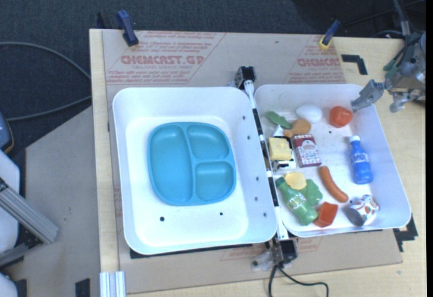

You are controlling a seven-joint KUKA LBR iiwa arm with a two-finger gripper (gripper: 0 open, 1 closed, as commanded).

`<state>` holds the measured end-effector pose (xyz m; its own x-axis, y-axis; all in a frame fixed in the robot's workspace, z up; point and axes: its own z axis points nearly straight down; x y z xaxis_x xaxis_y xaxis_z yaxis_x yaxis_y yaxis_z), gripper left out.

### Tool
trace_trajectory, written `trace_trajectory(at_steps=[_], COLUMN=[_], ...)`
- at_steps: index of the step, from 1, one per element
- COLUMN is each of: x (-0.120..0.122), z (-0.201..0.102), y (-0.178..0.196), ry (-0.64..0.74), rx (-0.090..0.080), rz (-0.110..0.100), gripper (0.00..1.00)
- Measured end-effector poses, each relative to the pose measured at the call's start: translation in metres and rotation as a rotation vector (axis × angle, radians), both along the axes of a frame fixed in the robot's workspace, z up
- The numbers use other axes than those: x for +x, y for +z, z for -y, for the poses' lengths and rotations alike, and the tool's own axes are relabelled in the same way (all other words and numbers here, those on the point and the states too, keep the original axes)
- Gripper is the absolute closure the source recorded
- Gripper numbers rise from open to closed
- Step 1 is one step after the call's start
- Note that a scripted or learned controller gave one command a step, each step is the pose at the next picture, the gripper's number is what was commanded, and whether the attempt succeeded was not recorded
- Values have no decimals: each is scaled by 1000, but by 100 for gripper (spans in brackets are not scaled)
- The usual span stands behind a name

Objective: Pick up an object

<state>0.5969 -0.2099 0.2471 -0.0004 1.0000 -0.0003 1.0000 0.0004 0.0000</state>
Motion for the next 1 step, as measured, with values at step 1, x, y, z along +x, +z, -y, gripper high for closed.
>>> trace_trajectory(at_steps=[1], x=[-87], z=[-21], y=[-94], ry=[-1], rx=[1], rz=[-1], gripper=[0])
